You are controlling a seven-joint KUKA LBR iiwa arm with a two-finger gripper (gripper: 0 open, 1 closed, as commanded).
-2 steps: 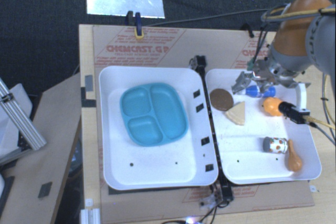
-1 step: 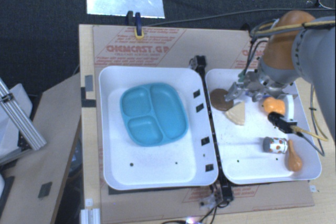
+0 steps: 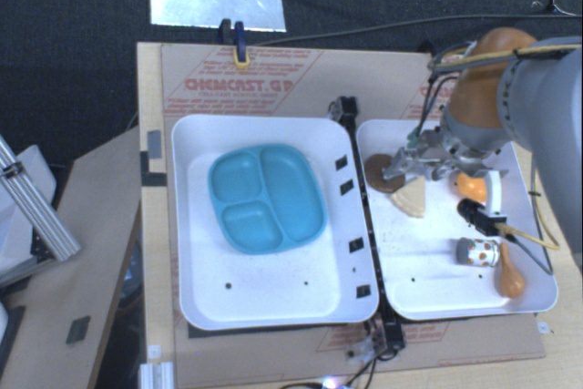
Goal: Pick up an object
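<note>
In the right bin (image 3: 428,301), the gripper (image 3: 407,165) hung low over the upper left part of the floor, at the end of the grey arm (image 3: 537,100) with its orange band. Whether its fingers were open or closed could not be told, because the metal parts were small and blurred there. Just to the left of the gripper lay a brown round piece (image 3: 375,172), close to the bin's left wall, and it seemed to touch the gripper's tip. Just below the gripper lay a pale yellow wedge (image 3: 410,199). To the right of the wedge was an orange object (image 3: 471,188), partly hidden by the wrist. Lower in the same bin stood a small grey can (image 3: 476,251), and beside it an orange pear-shaped thing (image 3: 506,274). The left bin (image 3: 200,287) held a blue divided plate (image 3: 268,197).
</note>
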